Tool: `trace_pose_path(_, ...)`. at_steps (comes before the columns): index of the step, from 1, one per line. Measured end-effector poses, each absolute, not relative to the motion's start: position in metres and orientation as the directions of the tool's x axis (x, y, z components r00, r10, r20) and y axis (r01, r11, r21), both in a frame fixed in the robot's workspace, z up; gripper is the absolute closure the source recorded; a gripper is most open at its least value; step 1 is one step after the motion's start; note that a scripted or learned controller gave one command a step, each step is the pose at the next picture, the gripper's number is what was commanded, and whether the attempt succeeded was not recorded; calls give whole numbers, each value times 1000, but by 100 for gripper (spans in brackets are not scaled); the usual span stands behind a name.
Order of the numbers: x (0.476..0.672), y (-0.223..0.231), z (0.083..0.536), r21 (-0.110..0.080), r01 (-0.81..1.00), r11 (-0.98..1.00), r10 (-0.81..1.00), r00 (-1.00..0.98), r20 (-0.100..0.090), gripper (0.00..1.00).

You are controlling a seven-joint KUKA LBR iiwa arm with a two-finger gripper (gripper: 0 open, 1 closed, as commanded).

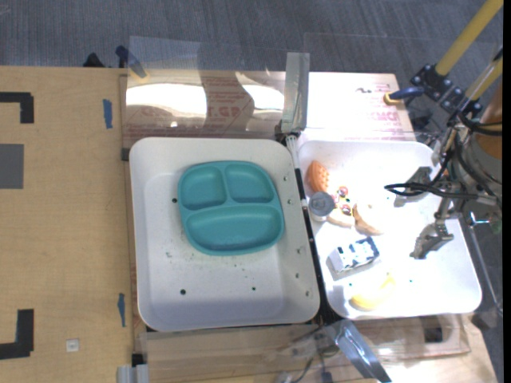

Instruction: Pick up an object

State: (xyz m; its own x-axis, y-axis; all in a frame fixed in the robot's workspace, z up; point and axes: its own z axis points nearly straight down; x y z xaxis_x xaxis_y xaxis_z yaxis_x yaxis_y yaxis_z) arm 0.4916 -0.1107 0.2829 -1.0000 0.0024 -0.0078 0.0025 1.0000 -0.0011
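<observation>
Below: grey carpet floor (239, 6) | cardboard bench (56, 214) | white bins (152, 294)

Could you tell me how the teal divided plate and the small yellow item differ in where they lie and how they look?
The teal divided plate lies in the left bin; the small yellow item lies in the right bin, near its front edge. The plate is far larger than the yellow item. The plate has three compartments; the yellow item is a plain rounded lump. Both rest flat on a bin floor, apart from the gripper.
</observation>
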Motion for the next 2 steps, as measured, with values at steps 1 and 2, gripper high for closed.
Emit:
trace_pose_path(1,505,-84,182,2,103,995,103,-995,4,0)
trace_pose_path(2,525,-137,90,-1,81,997,81,-997,-15,0)
